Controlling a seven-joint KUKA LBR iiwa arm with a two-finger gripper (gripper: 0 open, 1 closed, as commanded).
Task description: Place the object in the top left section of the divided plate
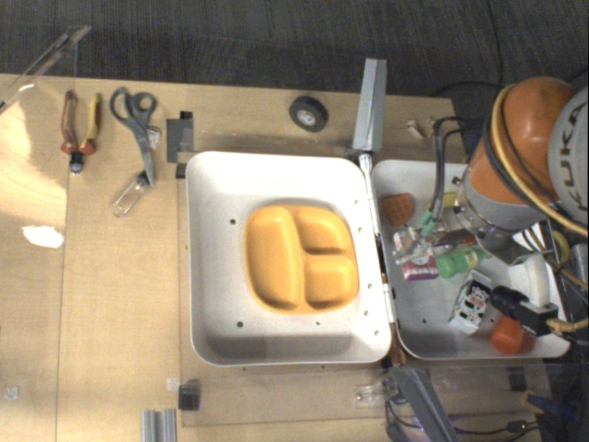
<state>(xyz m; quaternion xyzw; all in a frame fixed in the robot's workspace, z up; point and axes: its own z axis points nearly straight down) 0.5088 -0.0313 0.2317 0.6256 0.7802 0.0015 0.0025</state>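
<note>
Camera view: the yellow three-section divided plate (301, 256) is being kept in the left white bin (216, 247). The gripper (440, 238) is being hovered over small cluttered objects in the right white bin (433, 339); its grip can't be told.

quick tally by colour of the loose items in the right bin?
Right bin, as far as the arm leaves them visible:
Brown: 1, round piece
Green: 1, green item
Pink/purple: 1, packet
White with print: 1, small box
Orange-red: 1, block
Total: 5
</note>
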